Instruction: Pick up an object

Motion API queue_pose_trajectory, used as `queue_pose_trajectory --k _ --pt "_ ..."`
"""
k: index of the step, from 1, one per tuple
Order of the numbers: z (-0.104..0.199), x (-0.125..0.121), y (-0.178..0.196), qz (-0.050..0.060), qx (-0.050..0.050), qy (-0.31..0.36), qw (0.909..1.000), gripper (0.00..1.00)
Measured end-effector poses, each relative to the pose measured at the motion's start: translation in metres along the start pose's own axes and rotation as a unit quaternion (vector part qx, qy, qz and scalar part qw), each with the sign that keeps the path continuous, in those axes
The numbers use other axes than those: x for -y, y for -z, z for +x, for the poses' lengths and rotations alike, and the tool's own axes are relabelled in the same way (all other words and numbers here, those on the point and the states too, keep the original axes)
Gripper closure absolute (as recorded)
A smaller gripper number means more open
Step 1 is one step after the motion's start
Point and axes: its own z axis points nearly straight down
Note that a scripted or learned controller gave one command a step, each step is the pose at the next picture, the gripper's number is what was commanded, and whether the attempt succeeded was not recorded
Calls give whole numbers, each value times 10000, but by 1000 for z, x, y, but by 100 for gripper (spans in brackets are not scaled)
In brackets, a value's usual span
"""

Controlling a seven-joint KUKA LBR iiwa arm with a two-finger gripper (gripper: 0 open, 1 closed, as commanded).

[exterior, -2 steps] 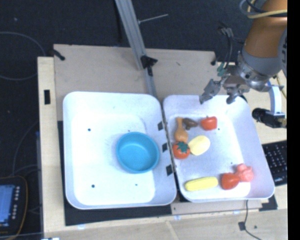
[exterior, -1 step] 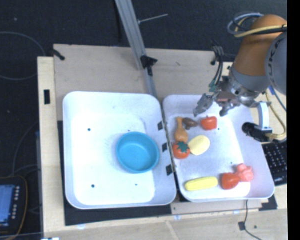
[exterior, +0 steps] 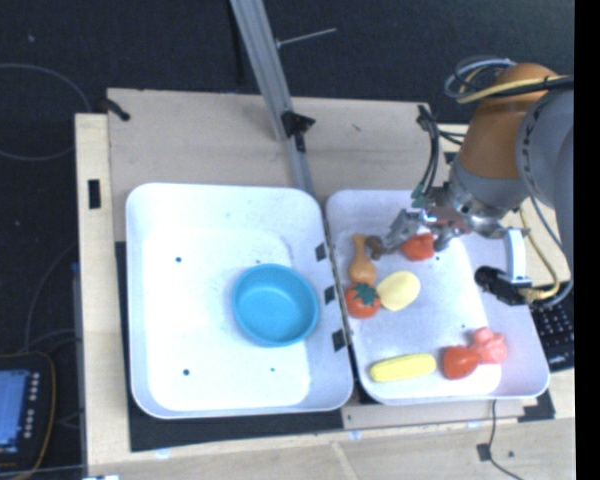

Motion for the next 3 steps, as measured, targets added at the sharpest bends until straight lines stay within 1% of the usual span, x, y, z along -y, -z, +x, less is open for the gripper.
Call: queue_pose_trajectory --k 1,2,3 --pt "-2 0 -53 -15 0 -11 10000 0" --pt "-2 -2 -36 -58 -16 -25 10000 100" --pt "-3 -12 29 -72 -27 33 10000 100"
